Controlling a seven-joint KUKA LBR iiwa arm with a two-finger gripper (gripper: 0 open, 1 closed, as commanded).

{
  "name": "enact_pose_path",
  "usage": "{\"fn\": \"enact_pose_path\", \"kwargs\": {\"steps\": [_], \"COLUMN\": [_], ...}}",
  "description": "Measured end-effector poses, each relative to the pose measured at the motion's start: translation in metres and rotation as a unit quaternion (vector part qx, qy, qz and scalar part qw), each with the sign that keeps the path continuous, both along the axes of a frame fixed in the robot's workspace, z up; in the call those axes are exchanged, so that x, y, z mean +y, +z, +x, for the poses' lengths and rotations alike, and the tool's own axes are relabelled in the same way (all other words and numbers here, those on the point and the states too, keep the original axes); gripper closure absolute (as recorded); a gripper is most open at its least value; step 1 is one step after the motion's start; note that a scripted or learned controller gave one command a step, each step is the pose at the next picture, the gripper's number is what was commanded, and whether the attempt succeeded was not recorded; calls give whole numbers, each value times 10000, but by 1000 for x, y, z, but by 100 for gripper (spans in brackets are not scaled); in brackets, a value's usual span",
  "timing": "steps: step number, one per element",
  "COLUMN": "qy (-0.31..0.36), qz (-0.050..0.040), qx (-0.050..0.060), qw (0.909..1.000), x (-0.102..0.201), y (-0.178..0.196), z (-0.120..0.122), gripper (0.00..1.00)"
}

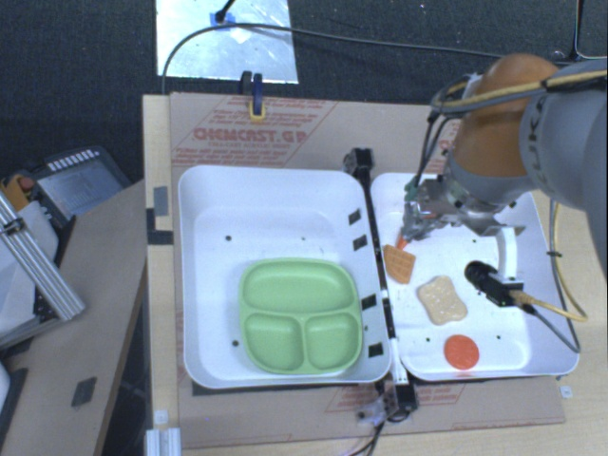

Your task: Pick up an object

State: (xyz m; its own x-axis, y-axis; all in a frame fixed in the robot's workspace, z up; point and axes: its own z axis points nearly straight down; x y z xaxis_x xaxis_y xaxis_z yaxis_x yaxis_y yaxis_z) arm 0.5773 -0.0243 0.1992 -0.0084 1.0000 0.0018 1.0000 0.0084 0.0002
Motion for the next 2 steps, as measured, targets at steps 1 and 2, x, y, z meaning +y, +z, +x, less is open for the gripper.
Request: {"fn": "enact_pose_path", "kwargs": {"steps": [1,2], "qy": [6,11], "qz": [1,5], "qx": [-8,-3], "qw": [10000,10000], "x": [48,104], "y": [17,28], "z": [-15,-34], "gripper": [100,100]}}
